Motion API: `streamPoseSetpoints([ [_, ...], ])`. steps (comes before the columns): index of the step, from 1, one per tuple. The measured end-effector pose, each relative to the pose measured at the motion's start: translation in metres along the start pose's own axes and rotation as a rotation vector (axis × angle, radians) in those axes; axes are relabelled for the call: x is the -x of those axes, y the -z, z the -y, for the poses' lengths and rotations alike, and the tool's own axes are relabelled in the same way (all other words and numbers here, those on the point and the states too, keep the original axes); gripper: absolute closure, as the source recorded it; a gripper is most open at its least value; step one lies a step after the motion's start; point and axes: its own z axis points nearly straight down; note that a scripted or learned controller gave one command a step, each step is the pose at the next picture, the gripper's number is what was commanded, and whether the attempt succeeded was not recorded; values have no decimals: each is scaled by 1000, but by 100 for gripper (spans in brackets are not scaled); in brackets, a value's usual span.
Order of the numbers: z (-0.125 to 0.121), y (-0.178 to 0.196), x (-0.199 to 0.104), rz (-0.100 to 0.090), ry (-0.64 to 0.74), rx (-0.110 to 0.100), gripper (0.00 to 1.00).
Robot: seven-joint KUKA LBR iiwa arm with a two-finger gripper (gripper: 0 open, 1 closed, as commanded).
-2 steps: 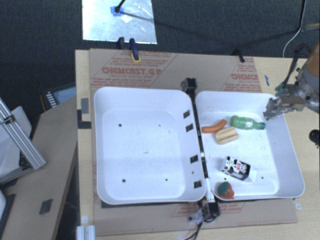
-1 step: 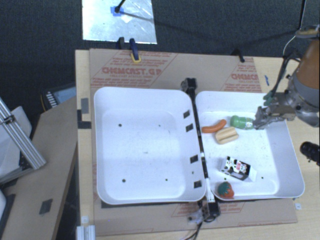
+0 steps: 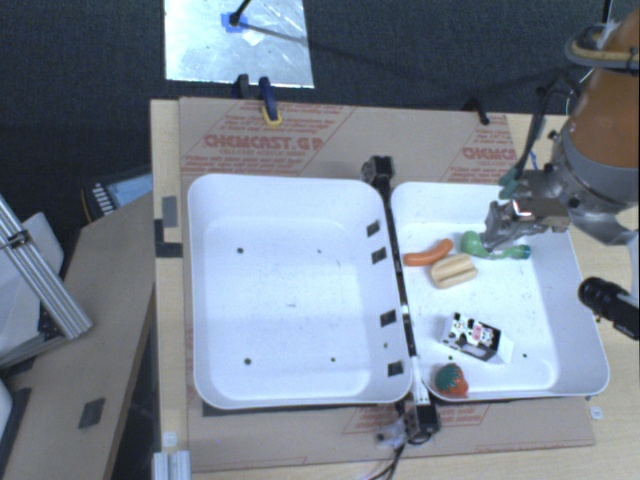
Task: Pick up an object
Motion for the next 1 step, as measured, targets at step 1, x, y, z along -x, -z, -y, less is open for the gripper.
streamPoseSetpoints([
  [1, -30, 156, -46, 0, -2, 13, 100],
])
